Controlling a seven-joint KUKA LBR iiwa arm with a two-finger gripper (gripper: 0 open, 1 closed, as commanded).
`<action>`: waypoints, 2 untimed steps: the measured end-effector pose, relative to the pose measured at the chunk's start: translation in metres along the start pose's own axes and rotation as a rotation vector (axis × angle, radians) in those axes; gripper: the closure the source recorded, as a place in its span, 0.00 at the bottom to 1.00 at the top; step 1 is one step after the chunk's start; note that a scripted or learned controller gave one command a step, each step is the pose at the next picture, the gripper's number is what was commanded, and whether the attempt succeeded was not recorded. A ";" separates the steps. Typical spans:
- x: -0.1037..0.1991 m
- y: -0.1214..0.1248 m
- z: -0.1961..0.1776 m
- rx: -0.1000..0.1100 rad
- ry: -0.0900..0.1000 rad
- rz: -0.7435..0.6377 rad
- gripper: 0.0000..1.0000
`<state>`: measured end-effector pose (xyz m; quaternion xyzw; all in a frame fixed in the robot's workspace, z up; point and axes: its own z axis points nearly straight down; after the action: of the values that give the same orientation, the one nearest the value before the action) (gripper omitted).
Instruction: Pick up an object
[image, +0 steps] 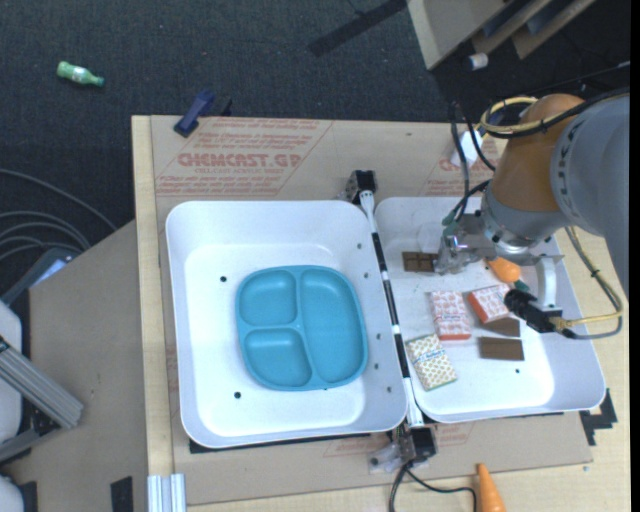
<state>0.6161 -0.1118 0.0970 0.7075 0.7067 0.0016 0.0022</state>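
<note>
So the arm is down in the right bin (570, 395), and the gripper (455, 248) sits low near the back, just beside a small brown block (417, 262). Can't tell how the gripper is set from this angle, too blurry. Probably best for it to go for the brown block since it lies apart from the rest; the red-and-white packets (450, 313), the patterned packet (431, 361) and the darker bar (500, 348) are clustered together, so a descent there risks nudging neighbours. The left bin (190, 330) holds a blue divided plate (300, 326). Both bins rest on a cardboard-covered worktop (250, 150), dark carpet behind it
</note>
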 end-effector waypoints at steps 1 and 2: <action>0.000 0.000 0.000 0.000 0.000 0.000 0.00; -0.018 -0.051 0.013 0.007 0.002 0.000 0.00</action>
<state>0.5650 -0.1293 0.0843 0.7074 0.7068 -0.0005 -0.0010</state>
